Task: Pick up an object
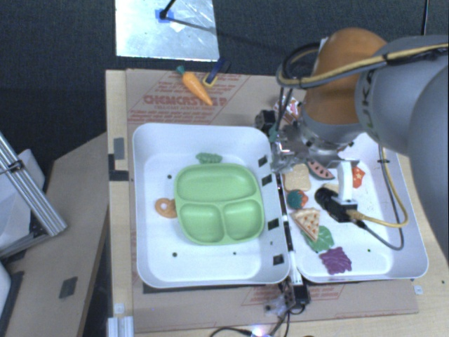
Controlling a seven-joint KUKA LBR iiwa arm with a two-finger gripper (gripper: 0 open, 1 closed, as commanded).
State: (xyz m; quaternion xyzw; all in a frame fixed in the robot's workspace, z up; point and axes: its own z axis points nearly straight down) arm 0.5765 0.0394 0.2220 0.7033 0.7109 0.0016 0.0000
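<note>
Gripper (283, 159): low at the inner wall of the right bin, close to the divider between the two bins. The wrist hides it, so whether it is released or clenched cannot be told; nothing is seen held.

Arm (393, 90): grey with an orange band, reaching in from the right and covering the far part of the right bin.

Left bin (151, 251): holds a green divided plate (214, 202), with an orange ring (166, 207) just beside the plate's left edge and a small green piece (208, 158) at its far edge.

Right bin (393, 258): holds the likely targets. A tan slice (297, 179) lies just beside the gripper, with a teal ball (297, 199), pizza wedge (307, 221), green leaf (323, 239) and purple grapes (336, 260) in a row towards the near wall.

Carrot (196, 88): on the cardboard beyond the bins.

Risks, as judged: the tan slice lies flat and close to the bin wall, so a closing grasp may slide off it or strike the wall. The small pieces are crowded, so one may get nudged or two taken together.
</note>
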